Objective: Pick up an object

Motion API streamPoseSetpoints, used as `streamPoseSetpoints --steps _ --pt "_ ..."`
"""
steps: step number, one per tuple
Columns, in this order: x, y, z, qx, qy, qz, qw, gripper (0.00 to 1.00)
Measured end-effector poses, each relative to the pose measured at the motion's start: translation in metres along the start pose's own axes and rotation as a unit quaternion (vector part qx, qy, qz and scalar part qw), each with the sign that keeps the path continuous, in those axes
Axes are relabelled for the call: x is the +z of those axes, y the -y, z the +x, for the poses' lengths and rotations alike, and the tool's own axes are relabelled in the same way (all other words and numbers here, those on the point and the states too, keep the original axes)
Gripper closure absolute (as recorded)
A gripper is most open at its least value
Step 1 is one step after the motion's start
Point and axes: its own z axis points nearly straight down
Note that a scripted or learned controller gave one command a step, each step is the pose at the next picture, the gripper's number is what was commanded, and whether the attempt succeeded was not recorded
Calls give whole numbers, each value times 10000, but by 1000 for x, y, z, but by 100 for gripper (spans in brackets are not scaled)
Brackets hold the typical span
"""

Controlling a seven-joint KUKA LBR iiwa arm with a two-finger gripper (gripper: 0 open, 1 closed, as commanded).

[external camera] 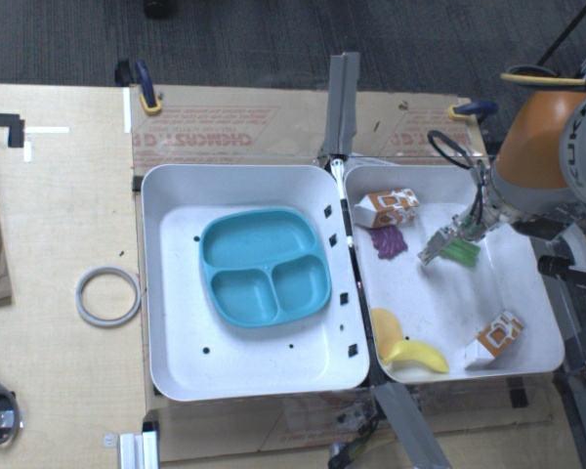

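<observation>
Nearest the camera, in the right bin [527, 291], a yellow banana [410, 353] lies against the front-left corner, and a small orange-and-white carton [496, 337] sits tilted near the front-right corner; in the left bin [166, 291] a blue divided plate [264, 267] rests flat in the middle, its three compartments facing up; on the bare table [59, 213] left of that bin lies a grey ring [108, 295], well apart from everything in the bins. Further back in the right bin, the jaws [439, 245] hang low over the bin floor, with a green object [462, 253] just beside them on the right; whether the jaws are open or closed on anything, I cannot tell, nor whether they touch the green object. Left of them lies a purple object [390, 241], and just behind it a second orange-and-white carton [389, 207] rests on its side near the rear-left corner; the grey arm with its orange band [537, 149] comes in from the right, above the bin's rear-right edge.
</observation>
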Motion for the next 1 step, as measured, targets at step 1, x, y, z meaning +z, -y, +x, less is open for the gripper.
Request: streamPoseSetpoints --steps 1 --pt "-9 0 -1 7 7 -6 10000 100"
